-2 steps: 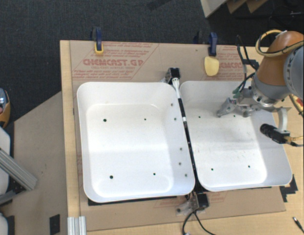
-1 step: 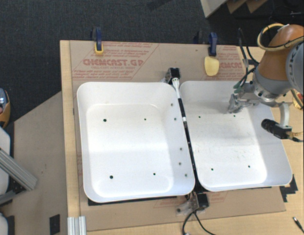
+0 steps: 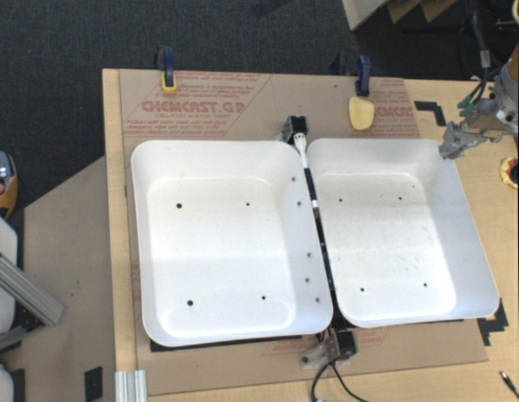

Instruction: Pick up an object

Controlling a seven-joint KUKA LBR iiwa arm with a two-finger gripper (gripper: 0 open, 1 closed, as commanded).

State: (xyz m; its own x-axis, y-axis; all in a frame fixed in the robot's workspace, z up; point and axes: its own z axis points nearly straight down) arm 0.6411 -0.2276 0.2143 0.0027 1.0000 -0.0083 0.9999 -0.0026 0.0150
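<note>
My gripper (image 3: 454,144) hangs at the far right, just over the back right corner of the right bin (image 3: 460,224). The grey wrist above it runs off the view's right edge. The right bin's white floor shows fine dark specks and a few small black dots. The left bin (image 3: 146,224) shows a white floor with a few small black dots. A pale yellow lump (image 3: 361,113) lies on the brown board behind the right bin, outside both bins and left of the gripper.
Two blue clamps (image 3: 167,60) (image 3: 362,67) pin the brown board (image 3: 209,103) at its back edge. A black cable (image 3: 314,216) runs along the seam between the bins to a connector (image 3: 339,346) at the front. Dark floor surrounds the bench.
</note>
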